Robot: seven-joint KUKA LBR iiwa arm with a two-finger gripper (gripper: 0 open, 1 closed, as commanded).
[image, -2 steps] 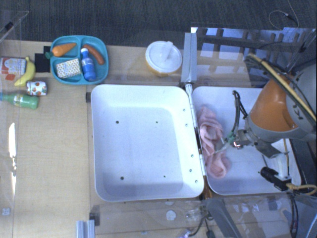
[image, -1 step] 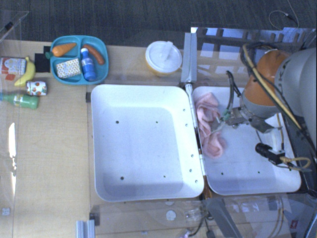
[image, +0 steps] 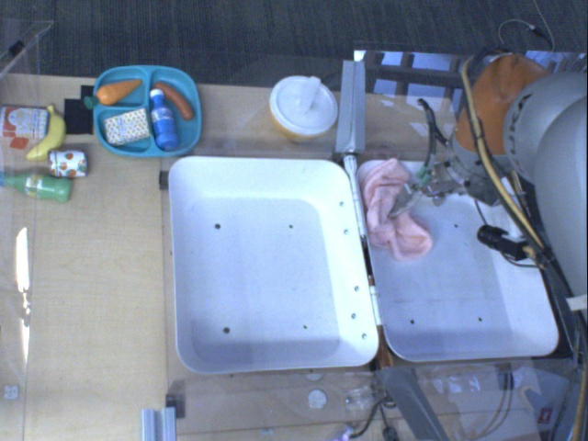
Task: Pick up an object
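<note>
The arm [image: 542,127] comes in from the right side of the view, grey with an orange band near the top, and it reaches down into the right bin [image: 478,292]. Its gripper [image: 406,200] is low over the upper left part of this bin, and the tips of the fingers are at the pink cloth [image: 393,214]. The fingers look narrow and they touch the cloth, maybe with a fold between them, but I cannot tell surely if they are closed on it (the tips are small and dark against the fabric).

The pink cloth lies crumpled in the right bin, close to the bin's left wall and near its top edge. It rests on the floor of the bin. A black cable [image: 501,240] hangs from the arm over the right part of the same bin.

The left bin [image: 266,265] stands just beside the right bin, and their walls almost touch in the middle.

Beyond the bins, on the wooden bench [image: 83,292], there is a blue divided plate [image: 147,110] with toy food in its compartments: an orange carrot [image: 119,91], a blue bottle [image: 163,118] and a sausage [image: 177,101]. To the left of it lie a banana [image: 50,133], a small can [image: 67,163] and a green bottle [image: 37,186]. A round white and yellow lidded cup [image: 303,107] stands above the left bin's far right corner.
</note>
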